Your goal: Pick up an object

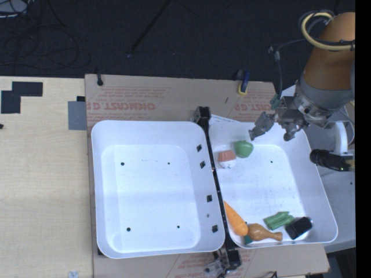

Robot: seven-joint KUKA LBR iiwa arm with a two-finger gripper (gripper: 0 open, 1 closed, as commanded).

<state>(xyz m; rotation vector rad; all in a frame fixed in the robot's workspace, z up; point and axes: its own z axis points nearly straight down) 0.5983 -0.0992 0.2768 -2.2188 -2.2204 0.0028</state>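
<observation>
Hovering over the far edge of the right bin (324,213), the end effector (272,131) has its two fingers spread with nothing between them. That bin holds six things: one green ball (244,149), one pink-and-white block (226,157), one carrot (236,216), one tan gourd (262,233), one green piece (277,219), one black block (299,227). The left bin (98,155) sits beside it.

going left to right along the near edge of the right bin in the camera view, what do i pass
orange carrot → tan gourd-shaped toy → green piece → black block. The claw hangs above the bin's far rim, well away from this row.
</observation>
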